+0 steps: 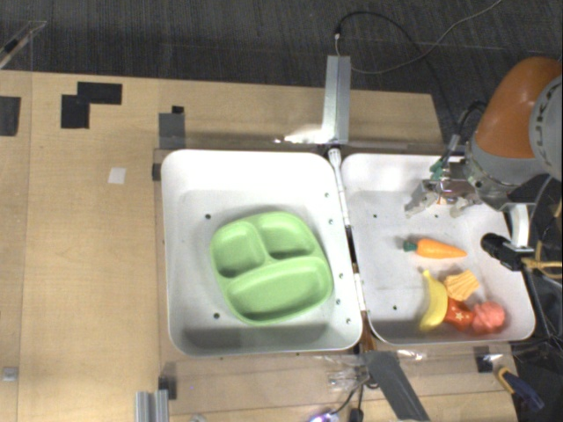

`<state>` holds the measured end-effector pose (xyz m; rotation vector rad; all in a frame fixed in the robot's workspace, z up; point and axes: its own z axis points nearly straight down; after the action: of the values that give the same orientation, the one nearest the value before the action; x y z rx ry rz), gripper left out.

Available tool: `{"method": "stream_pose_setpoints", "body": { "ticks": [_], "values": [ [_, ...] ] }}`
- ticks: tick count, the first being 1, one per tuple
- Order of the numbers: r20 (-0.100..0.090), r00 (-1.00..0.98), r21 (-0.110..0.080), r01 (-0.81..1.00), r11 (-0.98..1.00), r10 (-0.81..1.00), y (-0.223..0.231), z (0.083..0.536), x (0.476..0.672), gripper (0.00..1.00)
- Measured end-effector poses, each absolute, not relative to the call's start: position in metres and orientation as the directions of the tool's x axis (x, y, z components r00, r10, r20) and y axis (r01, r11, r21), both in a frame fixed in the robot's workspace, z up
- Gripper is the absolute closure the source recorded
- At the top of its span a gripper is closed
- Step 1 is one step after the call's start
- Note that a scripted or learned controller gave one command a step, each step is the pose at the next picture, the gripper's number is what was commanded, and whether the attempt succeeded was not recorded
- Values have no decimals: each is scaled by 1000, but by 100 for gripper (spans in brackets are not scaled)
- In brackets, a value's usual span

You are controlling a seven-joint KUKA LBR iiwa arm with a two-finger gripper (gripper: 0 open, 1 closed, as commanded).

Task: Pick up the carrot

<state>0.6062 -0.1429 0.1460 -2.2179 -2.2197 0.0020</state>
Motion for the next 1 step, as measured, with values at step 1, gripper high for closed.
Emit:
{"method": "stream_pose_setpoints", "body": {
  "ticks": [1],
  "values": [
    [2, 347, -6, 938, -347, 938, -181, 94, 542, 0]
  ]
}}
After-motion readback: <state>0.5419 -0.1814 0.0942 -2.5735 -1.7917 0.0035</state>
